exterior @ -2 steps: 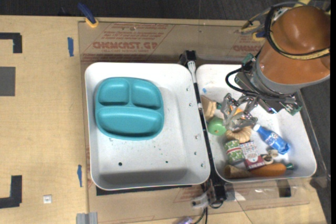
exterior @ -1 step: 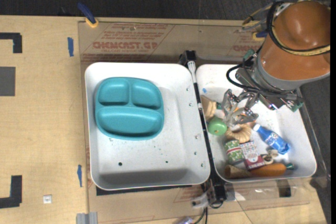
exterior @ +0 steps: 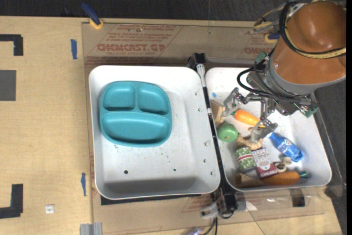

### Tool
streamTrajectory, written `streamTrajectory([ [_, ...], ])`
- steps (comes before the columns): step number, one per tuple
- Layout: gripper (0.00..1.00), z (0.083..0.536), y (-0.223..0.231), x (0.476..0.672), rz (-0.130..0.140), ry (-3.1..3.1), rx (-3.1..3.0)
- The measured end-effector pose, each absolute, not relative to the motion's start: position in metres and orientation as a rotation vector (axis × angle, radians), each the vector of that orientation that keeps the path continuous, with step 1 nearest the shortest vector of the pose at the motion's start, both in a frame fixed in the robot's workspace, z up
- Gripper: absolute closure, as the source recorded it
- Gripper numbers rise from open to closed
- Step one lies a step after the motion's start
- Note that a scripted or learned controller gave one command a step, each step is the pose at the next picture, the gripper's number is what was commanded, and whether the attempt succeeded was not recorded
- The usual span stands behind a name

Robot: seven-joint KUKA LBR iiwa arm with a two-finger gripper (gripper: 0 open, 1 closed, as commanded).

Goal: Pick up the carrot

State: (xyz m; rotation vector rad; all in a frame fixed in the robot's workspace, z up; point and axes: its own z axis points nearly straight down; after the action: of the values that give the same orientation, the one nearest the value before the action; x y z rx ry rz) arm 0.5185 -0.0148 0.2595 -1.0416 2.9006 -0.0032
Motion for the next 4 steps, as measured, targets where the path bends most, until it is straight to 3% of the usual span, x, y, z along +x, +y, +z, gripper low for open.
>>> streamTrajectory([
  [1, 0.00, 0.183, -0.036, 0.543, 0.005, 2.999, -0.933],
  [2, 0.00, 0.153, -0.110, 0.545, 0.000, 3.001, -0.922],
  [3, 0.00, 0.097, -0.113, 0.562, -0.009, 3.019, -0.806],
  [4, 1.00, 0.109, -0.112, 0.567, -0.018, 3.000, -0.803],
])
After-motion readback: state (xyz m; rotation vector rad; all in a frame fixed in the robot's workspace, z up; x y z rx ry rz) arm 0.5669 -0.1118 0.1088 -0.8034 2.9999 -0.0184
